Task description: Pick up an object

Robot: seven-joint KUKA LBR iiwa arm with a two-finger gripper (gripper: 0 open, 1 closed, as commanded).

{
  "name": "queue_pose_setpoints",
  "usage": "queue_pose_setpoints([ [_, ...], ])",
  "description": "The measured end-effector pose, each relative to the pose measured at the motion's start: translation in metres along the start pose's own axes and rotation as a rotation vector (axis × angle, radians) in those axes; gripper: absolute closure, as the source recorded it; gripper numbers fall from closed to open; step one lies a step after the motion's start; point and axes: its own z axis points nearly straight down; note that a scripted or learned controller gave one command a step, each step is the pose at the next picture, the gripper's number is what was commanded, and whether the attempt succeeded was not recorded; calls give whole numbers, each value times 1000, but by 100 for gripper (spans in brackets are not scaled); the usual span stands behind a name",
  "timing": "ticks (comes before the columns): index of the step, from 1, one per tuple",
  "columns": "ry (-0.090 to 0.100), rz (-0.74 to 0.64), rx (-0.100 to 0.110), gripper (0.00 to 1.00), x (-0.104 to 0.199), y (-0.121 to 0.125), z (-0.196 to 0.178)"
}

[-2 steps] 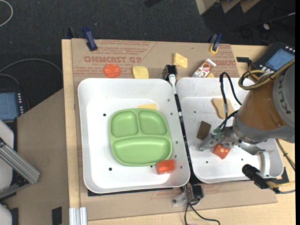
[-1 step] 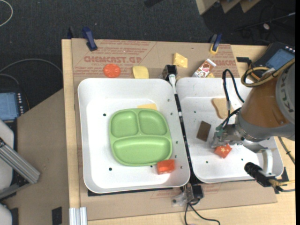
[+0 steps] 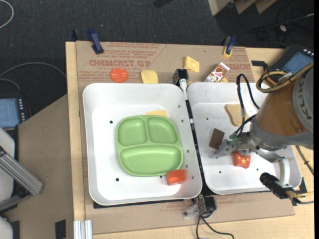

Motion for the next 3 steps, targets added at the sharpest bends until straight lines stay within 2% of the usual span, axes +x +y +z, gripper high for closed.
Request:
queue_pose_setpoints([
  [1, -2, 1, -3, 100, 0, 1, -10],
  [2, -6, 3, -8, 100, -79, 5, -98],
  [3, 2, -11, -4, 100, -8, 48, -106],
])
